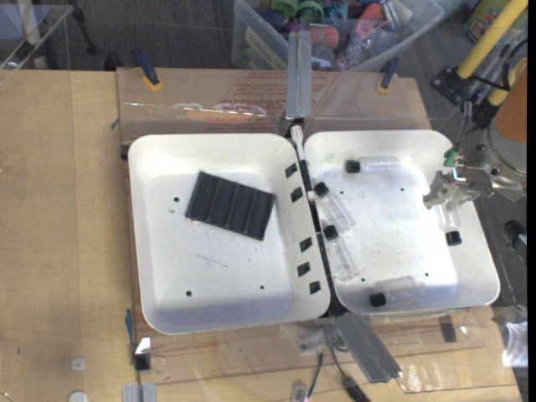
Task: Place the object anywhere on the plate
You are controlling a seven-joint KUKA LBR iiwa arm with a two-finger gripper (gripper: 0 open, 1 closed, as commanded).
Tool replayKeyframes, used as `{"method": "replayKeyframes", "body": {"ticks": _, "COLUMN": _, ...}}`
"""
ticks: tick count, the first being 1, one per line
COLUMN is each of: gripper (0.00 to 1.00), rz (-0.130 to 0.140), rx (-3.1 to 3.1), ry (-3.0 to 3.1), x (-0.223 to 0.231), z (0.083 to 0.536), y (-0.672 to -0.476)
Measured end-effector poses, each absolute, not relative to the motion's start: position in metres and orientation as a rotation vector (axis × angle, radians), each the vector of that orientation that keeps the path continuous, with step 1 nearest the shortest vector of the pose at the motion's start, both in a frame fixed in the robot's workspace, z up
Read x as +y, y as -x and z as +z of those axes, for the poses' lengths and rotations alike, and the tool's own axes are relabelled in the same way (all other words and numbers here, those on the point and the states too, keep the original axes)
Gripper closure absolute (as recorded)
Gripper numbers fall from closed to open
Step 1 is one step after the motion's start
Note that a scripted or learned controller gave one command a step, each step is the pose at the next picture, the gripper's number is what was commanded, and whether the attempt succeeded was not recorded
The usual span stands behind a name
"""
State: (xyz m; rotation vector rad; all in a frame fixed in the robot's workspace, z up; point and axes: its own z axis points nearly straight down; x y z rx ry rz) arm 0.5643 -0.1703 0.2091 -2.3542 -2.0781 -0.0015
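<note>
Left bin: a shallow white tray on the left-centre of the bench, and in its upper middle lies a dark ribbed rectangular plate, flat and slightly turned, with bare white floor all around it.

Right bin: the twin tray, touching the left one along a dark divider down the middle of the frame.

Objects: several clear plastic tubes with black caps are scattered in the right bin. One tube lies near the top edge, two lie along the left wall beside the divider (one of them reaches down toward the lower part), one rests at the bottom, and one sits at the right side just under the gripper.

Gripper: at the right edge of the right bin, metal fingers pointing left and down over the tray. Whether they are spread or closed I cannot tell from here (the clear tube blends into them), and I cannot see anything plainly caught between them.

Arm: grey with an orange band, coming in from the right side of the frame.

Behind the bench: a clear box of coloured toys at the top centre.
</note>
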Motion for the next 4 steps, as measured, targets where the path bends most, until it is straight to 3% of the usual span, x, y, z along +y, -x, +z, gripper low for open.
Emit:
{"method": "replayKeyframes", "body": {"ticks": 1, "gripper": 1.00, "rz": 0.001, "rx": -1.782, "ry": 2.588, "x": -0.173, "z": 0.266, "y": -0.567}}
{"method": "replayKeyframes", "body": {"ticks": 2, "gripper": 0.00, "rz": 0.002, "rx": -1.782, "ry": 2.588, "x": -0.173, "z": 0.266, "y": -0.567}}
{"method": "replayKeyframes", "body": {"ticks": 3, "gripper": 0.00, "rz": 0.003, "rx": -1.906, "ry": 2.494, "x": -0.120, "z": 0.184, "y": -0.508}}
{"method": "replayKeyframes", "body": {"ticks": 4, "gripper": 0.00, "rz": 0.003, "rx": -2.013, "ry": 2.407, "x": -0.058, "z": 0.184, "y": -0.516}}
